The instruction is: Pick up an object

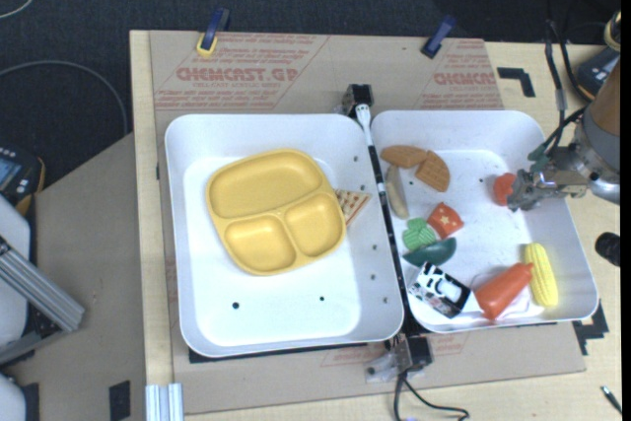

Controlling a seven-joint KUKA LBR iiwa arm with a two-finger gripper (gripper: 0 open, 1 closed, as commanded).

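A small red object (pixel 504 187) is seen in the right bin (pixel 473 135), near its right-hand wall and touching, or just beside, the tip of the gripper (pixel 521 194); whether it is gripped cannot be told, nor whether the gripper is open or closed. Both bins are borne on a cardboard sheet (pixel 296 64) printed with red lettering. The left bin (pixel 286 311) is taken up mostly by a yellow divided plate (pixel 271 222), which lies flat toward its upper middle. The grey arm (pixel 603 138) is seen entering from the right, over the right bin's edge. In the right bin's lower corner an orange carrot (pixel 503 287) is laid aslant, with a yellow corn cob (pixel 542 273) just beside it on the right. Two brown bread pieces (pixel 416 165) are placed near the bin's upper left. A black-and-white item (pixel 440 289) is found left of the carrot, a green item (pixel 419 235) above it, and a small red-orange block (pixel 446 217) just beside the green one. A waffle-like piece (pixel 352 204) is tucked against the plate's right edge in the left bin.
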